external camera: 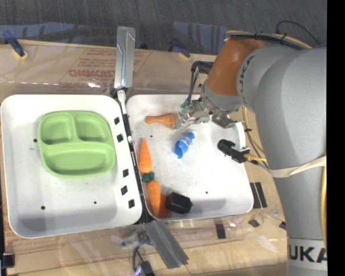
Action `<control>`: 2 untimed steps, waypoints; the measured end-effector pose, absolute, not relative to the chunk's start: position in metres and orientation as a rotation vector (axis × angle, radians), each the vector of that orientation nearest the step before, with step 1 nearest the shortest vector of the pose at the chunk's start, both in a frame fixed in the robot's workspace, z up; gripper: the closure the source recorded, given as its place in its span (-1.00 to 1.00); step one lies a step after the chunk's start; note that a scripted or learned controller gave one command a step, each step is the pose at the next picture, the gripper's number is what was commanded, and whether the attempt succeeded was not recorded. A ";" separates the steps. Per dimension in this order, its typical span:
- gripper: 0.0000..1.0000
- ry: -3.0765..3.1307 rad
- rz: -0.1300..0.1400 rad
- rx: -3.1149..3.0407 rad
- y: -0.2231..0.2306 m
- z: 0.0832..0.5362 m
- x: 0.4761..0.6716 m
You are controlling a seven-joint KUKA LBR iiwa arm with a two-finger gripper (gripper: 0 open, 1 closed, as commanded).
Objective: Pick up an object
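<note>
The grey arm with its orange band [230, 68] bends in from the right, its two-finger gripper [187, 118] lowered into the right white bin [218, 183]; its finger state cannot be told. A brown drumstick-shaped toy [161, 119] lies touching or just left of it, a small blue plastic bottle [183, 145] just below. Two orange carrots [144, 156] and a black block [177, 202] lie further below-left; a green divided plate [77, 142] sits well left.

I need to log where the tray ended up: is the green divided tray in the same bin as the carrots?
No, the green divided tray lies in the left bin, while both carrots lie in the right bin.
</note>
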State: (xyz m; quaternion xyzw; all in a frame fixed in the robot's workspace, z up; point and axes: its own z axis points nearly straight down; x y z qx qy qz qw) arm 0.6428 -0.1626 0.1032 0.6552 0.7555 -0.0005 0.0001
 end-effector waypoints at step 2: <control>-1.00 2.560 -0.001 1.821 -0.211 0.175 0.600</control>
